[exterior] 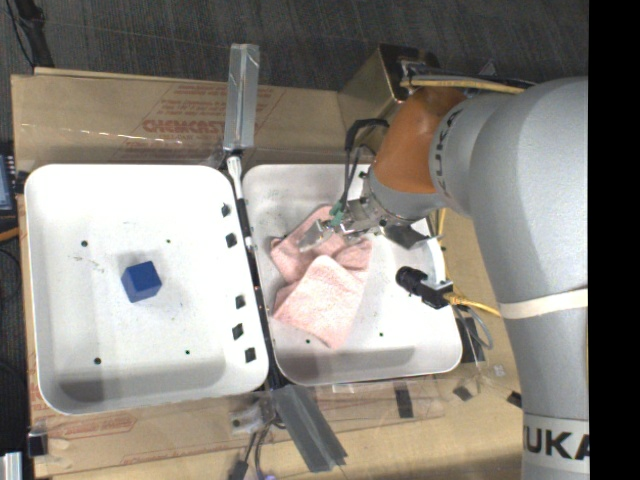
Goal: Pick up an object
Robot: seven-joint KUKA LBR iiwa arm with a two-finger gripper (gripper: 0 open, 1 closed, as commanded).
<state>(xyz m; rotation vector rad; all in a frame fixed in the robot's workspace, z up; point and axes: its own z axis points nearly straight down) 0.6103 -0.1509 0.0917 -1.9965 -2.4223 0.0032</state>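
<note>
Touching pink cloth (318,286) | tool (334,222) in right bin (440,353) | finger spread: cannot tell

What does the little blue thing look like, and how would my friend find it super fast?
Start at the two white bins sitting side by side and pick the left bin, away from the grey arm. Near its middle sits a small blue cube, all by itself. It is solid blue with hard edges, unlike the soft pink cloth in the right bin.

2 white bins (60,268) side by side on cardboard sheet (130,108), grey divider bar (240,93) btwn them, dark floor (300,8) behind.
</note>
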